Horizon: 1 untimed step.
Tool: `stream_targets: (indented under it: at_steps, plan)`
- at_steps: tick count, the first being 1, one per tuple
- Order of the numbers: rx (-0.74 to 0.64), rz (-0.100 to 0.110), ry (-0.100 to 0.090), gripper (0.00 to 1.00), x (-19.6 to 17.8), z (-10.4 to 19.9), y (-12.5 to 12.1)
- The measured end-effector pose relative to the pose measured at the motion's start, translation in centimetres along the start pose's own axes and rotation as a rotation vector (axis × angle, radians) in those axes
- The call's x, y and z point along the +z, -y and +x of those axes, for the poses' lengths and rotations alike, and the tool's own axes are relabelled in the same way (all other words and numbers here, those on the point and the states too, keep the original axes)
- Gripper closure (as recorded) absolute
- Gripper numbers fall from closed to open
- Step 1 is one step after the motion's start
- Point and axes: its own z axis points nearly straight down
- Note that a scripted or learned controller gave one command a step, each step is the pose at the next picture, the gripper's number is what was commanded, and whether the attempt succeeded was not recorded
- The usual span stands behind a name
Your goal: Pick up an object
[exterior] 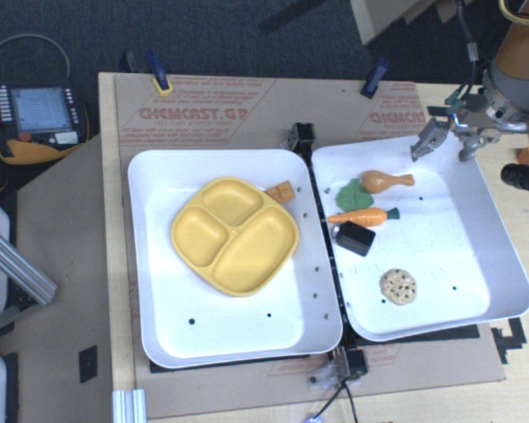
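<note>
The right bin [476,236] holds a tan chicken drumstick [385,181], a green leafy piece [353,195], an orange carrot [359,218], a black block [353,238] and a round cookie [398,285]. My gripper [447,144] hangs above the far right corner of that bin, its two fingers spread apart with nothing between them. It stands to the right of the drumstick and apart from it.
In the left bin [159,307] lies a yellow three-part plate [235,234], with a small orange-brown block [280,192] at its far right edge. Blue clamps [160,73] hold the cardboard board at the back. A handheld control unit [37,117] sits far left.
</note>
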Motion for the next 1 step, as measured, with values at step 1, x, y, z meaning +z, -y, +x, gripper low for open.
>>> stream_targets:
  at_steps: [1]
  plan:
    - [0.000, 0.001, 0.000, 0.00, 5.69, -0.47, -0.54]
